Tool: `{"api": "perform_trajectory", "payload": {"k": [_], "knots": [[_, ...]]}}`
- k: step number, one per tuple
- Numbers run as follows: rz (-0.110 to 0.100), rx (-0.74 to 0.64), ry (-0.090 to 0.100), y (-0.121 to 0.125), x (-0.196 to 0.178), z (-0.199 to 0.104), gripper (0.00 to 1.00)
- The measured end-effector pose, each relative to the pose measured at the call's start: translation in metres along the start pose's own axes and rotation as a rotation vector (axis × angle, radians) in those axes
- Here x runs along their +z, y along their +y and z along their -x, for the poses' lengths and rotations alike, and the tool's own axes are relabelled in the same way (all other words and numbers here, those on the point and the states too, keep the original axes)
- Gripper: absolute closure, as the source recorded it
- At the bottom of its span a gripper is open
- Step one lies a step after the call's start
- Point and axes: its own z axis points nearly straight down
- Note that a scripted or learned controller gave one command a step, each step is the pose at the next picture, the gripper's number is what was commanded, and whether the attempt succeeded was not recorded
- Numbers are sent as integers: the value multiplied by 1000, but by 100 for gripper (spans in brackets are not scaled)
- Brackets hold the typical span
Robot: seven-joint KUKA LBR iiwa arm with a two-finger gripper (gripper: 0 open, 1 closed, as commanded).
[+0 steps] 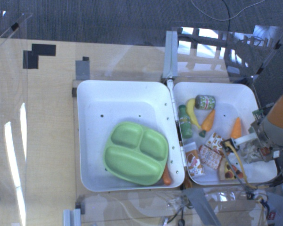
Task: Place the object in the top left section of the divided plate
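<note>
- The gripper (257, 150) sits above the lower right part of the right bin (245, 92), at the end of the arm (279, 119) that enters from the right edge of the view.
- Gripper state: cannot be determined; the tool head is seen from above and is cluttered. No item is visibly held.
- Just left of the gripper, on the bin floor, lie patterned snack packets (210, 152).
- Just above the gripper lies an orange carrot (236, 127), tip pointing up.
- Further left in the same bin: a second carrot (208, 120), a banana (193, 113), a green bottle (184, 122) along the left wall, and a can (205, 101) with a green label, lying on its side near the top.
- Which of these items is the one to be placed cannot be determined.
- The left bin (92, 126) contains the green divided plate (137, 153), in the lower middle, well apart from the gripper.
- The plate has two smaller sections on its upper side and one large section on its lower side; it lies rotated slightly clockwise.
- A small orange item (166, 177) lies against the lower right rim of the plate, beside the bin wall.
</note>
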Motion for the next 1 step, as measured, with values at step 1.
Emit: {"api": "perform_trajectory", "payload": {"k": [1], "knots": [[-1,-107,-2,1,0,1,100]]}}
